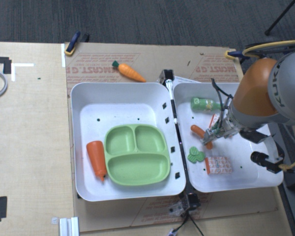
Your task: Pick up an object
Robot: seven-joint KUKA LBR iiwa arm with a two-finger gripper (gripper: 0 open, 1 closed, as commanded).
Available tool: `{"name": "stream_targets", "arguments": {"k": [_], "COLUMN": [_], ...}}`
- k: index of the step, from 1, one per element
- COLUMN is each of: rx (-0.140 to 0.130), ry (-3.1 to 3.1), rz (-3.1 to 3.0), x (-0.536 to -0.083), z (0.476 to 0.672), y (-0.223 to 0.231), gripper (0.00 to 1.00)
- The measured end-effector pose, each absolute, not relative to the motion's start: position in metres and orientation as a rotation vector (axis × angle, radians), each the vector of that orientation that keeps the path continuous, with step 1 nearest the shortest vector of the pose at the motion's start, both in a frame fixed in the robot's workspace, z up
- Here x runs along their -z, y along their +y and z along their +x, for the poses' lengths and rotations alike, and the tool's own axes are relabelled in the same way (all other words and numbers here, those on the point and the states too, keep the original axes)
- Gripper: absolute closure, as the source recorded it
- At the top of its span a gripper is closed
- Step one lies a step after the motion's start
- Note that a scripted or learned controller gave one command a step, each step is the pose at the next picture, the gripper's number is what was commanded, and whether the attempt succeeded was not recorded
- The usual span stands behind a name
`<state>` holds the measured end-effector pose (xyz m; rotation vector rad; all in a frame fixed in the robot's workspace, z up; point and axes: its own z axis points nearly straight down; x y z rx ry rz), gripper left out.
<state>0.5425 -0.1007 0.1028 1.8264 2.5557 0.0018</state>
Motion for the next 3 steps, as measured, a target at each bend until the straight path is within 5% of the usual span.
{"name": "stream_targets", "arguments": {"k": [1, 2, 3], "rx": [0.0, -0.001, -0.001], "ry": [2.852, 2.81, 2.767], "rz": [1.318, 1.401, 1.478], "x": [-0.092, -0.192, -0.354], "z": [0.544, 0.511, 0.5], "y": [-0.101, -0.035, -0.059], "gripper": [1.0, 1.0, 1.0]}}
